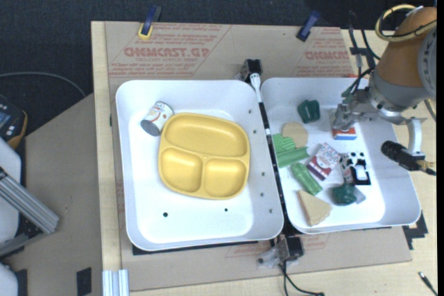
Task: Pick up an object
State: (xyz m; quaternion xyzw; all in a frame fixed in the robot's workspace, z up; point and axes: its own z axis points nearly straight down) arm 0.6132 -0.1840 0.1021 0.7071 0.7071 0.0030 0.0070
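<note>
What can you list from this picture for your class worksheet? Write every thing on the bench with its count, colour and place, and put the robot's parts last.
Bins: 2, white, side by side; left bin, right bin.
Divided plate: 1, yellow, middle of the left bin.
Small cup: 1, white and grey, lying on its side at the plate's upper left.
Green toys: several, in the right bin; a dark one near the top, a ridged one by the left wall, a dark one lower right.
Wedge: 1, tan, bottom of the right bin.
Small packet: 1, red and white, middle of the right bin.
Clamps: 2, blue, on the board's far edge; one, other.
Arm: 1, grey with orange band, at right.
Gripper: 1, low in the right bin's upper part.
</note>
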